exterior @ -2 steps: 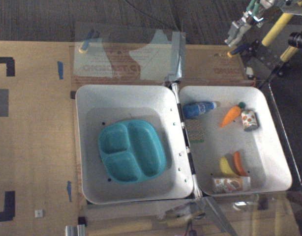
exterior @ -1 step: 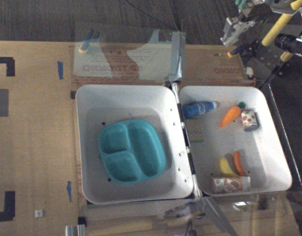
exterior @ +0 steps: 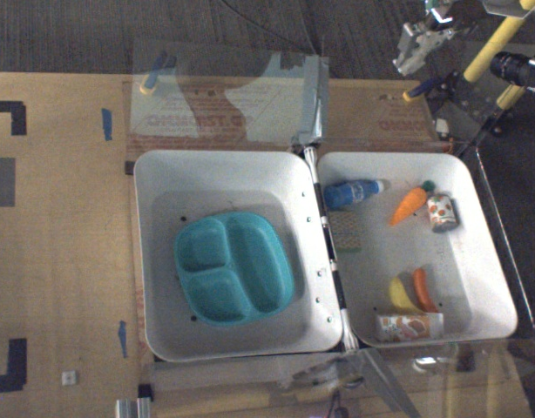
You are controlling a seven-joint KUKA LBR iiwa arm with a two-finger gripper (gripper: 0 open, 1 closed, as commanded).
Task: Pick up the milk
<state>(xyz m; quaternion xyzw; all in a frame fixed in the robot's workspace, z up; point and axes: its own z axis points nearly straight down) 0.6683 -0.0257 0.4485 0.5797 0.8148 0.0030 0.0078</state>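
The gripper (exterior: 422,46) hangs high up, fingers apart, holding nothing; the milk (exterior: 409,326) lies far below it.

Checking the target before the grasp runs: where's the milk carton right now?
The milk carton lies on its side in the right bin, against the near wall at the bottom of the camera view, just below the banana and the orange piece beside it.

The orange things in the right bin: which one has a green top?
The carrot, lying near the bin's far wall, with green leaves at its tip. The orange piece beside the banana has none.
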